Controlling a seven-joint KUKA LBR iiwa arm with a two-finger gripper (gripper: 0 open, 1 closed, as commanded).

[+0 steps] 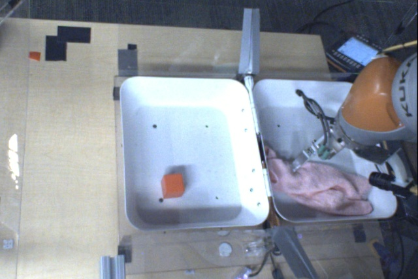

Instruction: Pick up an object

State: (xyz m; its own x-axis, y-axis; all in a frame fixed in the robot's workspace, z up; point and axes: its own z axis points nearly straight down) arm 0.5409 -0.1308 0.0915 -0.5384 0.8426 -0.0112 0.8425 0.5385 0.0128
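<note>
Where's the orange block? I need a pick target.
The orange block lies in the left bin, near its front-left corner, far from the gripper over the right bin's pink cloth.

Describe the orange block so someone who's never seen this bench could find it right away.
Look at the two white bins side by side; take the left bin. The block sits near its front edge, left of centre. It is a small orange cube, unlike the pink cloth in the right bin.
</note>
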